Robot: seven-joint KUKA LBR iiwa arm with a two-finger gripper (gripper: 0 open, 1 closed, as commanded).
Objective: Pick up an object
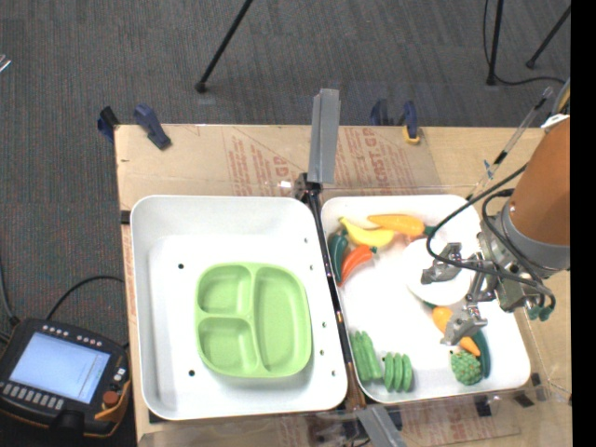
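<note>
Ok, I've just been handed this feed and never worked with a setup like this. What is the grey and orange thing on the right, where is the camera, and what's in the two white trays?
There is one camera, fixed above the bench and looking down at a slant. The grey and orange thing is a robot arm reaching in from the right. Its gripper, a two-finger claw, is low over the right bin.

The left bin holds a light green divided plate. The right bin holds toy food: yellow, orange and dark green pieces in the far left corner, green pea pods at the near edge, a small white plate, and a green piece with orange bits just under the gripper.

I cannot tell from this angle whether the gripper has hold of anything.
</note>
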